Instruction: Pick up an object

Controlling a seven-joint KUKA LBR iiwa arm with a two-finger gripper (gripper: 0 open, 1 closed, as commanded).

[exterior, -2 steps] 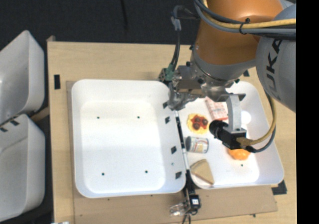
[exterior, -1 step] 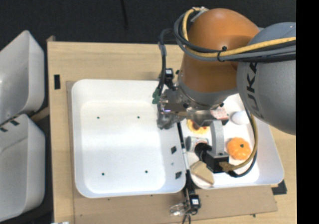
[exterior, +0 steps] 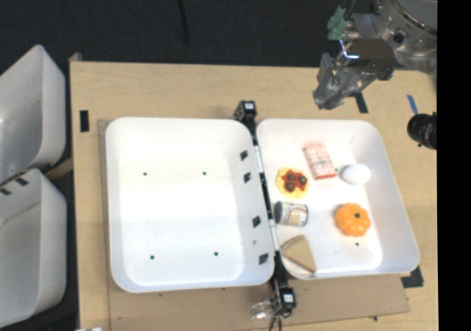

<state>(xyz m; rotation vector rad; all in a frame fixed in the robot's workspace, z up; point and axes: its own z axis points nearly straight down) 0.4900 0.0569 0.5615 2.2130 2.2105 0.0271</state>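
The gripper (exterior: 333, 94) hangs above the right bin's (exterior: 383, 248) far rim, grip state unreadable, with the pink packet (exterior: 319, 160) the nearest item, just below and toward the camera.

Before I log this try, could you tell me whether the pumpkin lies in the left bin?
No, the pumpkin lies in the right bin, beside the white ball.

Pumpkin (exterior: 352, 220), egg (exterior: 356, 173), packet (exterior: 319, 159), perhaps a jar (exterior: 291, 213), all in right bin (exterior: 383, 248).
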